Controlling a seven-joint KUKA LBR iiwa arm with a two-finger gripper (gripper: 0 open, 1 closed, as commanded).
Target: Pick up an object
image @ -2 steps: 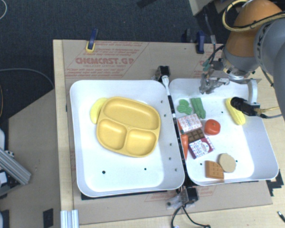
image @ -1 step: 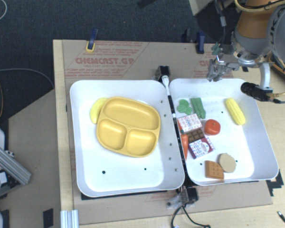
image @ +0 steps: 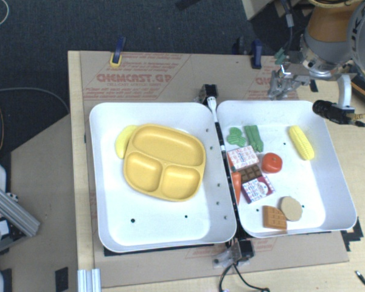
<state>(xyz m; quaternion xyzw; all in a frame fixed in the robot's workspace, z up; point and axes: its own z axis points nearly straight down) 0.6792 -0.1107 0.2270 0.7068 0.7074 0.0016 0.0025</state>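
While the arm [image: 336, 23] hangs at the upper right of the camera view, its gripper [image: 284, 85] sits above the far rim of the right bin [image: 337, 181], over the brown board of the worktop [image: 170, 72] and not inside the bin. Nothing shows between its parts, and whether they are apart or together I cannot tell at this size.

The right bin carries all the small things. A yellow corn cob [image: 301, 142] lies tilted near the bin's right side, well apart from the rest. A green leafy piece [image: 235, 137] and a green pod [image: 253, 137] lie side by side near the far left part of the bin. Just nearer the camera is a red-and-white packet [image: 242, 157], with a red tomato [image: 271, 163] just beside it on the right. A dark brown bar [image: 250, 174] lies under the packet's near edge, an orange carrot [image: 236, 186] runs along the bin's left wall, and a purple-and-white packet [image: 257, 190] lies beside the carrot. Near the front rim a brown waffle-like square [image: 274, 218] touches a round beige biscuit [image: 291, 209].

The left bin [image: 109, 212] holds a yellow divided plate [image: 164, 162], lying flat with three compartments, and a yellow banana [image: 124, 141] tucked against the plate's far left edge. Two clamps [image: 116, 52] grip the board's far edge.
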